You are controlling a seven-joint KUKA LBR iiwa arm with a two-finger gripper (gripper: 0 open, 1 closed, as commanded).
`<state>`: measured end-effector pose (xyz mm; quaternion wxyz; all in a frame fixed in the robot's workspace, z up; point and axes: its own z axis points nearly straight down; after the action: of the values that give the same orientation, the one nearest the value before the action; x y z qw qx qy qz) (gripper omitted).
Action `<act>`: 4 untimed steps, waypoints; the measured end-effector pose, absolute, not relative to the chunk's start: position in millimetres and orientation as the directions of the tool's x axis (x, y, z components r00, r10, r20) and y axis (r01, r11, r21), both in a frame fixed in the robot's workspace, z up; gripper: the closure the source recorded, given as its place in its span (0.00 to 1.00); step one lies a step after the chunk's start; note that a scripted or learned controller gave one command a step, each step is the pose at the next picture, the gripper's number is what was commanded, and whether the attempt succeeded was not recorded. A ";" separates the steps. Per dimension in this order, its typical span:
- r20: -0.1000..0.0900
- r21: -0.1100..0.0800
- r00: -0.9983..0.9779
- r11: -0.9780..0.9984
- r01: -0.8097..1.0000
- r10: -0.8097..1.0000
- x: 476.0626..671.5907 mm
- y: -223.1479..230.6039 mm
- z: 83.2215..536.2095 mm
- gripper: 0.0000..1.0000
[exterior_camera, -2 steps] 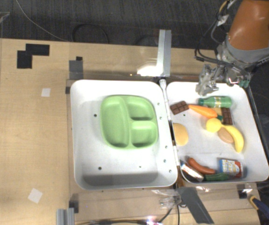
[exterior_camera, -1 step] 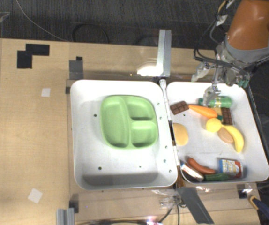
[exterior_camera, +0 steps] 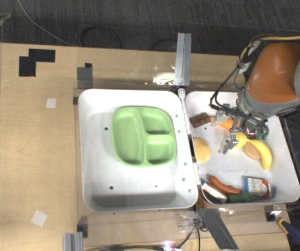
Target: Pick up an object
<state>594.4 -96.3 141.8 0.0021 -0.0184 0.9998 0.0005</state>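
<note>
Over the right white bin (exterior_camera: pixel 291 192), the jaws (exterior_camera: pixel 235 135) hung spread and empty beside a curved yellow plastic banana (exterior_camera: pixel 262 151) lying near the bin's right edge, apparently lined up to take it.

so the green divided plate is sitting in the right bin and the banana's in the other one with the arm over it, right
Not quite: the camera view shows the green divided plate in the left bin, not the right one. The rest holds: the banana lies in the other bin, with the arm's gripper over that bin.
</note>
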 end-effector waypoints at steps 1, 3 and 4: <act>-0.015 -0.001 -1.000 1.000 -0.025 -0.025 616.7 -89.1 89.7 0.00; -0.017 0.002 -0.993 0.994 0.113 0.113 557.8 -116.6 90.4 0.00; -0.002 0.002 -0.985 0.985 0.173 0.173 657.8 -146.1 87.7 0.00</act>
<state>657.8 -146.1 87.7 0.0009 0.0871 0.9962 0.0011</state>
